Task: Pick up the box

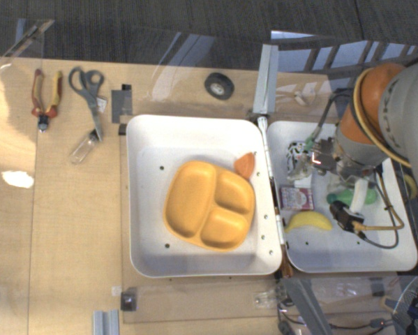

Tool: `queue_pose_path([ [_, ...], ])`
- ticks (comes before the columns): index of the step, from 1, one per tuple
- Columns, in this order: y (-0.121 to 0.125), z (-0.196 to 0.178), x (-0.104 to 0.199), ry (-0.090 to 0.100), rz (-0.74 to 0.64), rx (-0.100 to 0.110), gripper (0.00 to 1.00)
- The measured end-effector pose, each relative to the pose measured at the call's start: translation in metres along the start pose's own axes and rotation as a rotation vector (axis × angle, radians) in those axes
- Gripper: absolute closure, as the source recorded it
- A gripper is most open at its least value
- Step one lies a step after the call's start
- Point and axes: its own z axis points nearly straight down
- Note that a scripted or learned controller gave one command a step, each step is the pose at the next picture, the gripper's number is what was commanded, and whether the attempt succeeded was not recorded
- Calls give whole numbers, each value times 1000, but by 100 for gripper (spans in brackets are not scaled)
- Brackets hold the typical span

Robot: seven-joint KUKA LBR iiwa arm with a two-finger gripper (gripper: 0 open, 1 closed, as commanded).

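Box (297, 198) in rt bin (348, 260), banana (308, 221) just beside, arm (404, 110) over bin

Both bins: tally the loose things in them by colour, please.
Yellow: 2, plate and banana.
Orange: 1, small piece beside the plate.
Dark red: 1, box.
Green: 1, green item right of the box.
Unclear colour: 1, speckled item behind the box.
Total: 6.

Small box (297, 199), dark-red w/ pale print; lies flat in right bin (348, 253), nr its left wall.
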Motion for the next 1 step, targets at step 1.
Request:
queue_pose_path([
  [1,-31,40,-4,6,-90,-27,0],
])
